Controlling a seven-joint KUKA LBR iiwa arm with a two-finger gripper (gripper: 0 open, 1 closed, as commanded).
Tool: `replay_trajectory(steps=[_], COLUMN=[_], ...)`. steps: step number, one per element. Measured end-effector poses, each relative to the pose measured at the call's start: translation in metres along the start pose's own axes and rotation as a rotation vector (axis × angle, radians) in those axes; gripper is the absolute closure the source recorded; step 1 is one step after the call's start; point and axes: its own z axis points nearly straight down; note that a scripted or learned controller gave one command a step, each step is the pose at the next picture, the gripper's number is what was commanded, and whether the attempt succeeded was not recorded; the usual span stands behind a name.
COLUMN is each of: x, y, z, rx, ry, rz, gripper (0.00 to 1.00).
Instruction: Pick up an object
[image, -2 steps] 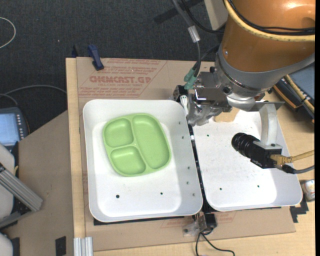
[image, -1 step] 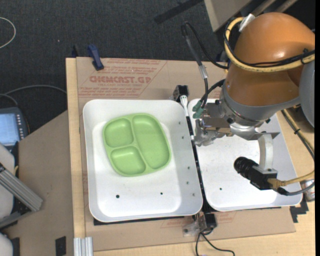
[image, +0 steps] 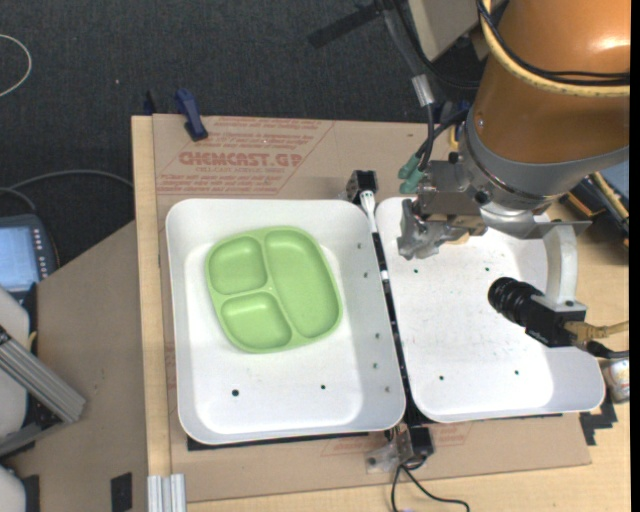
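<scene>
A light green plate (image: 272, 290) with three compartments lies flat in the left white bin (image: 200, 400), a little toward its far side. My gripper (image: 424, 240) hangs over the far left corner of the right white bin (image: 470, 395), close to the ridge where the two bins meet. It points down, well to the right of the plate and apart from it. The large grey and orange arm (image: 550, 90) above it hides the far right part of that bin.
Both bins rest on a brown cardboard sheet (image: 240, 155) with red lettering. A blue clamp (image: 190, 115) sits at its far left edge. Black clips (image: 362, 185) hold the seam between the bins at the far and near ends. Cables trail off the near edge.
</scene>
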Motion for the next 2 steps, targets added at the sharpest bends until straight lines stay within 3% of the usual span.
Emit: replay_trajectory(steps=[1, 2], x=[0.003, 0.027], y=[0.0, 0.0], z=[-0.069, -0.059], rx=[-0.002, 0.011], ry=[0.001, -0.002], rz=[0.0, -0.001], gripper=[1.0, 1.0])
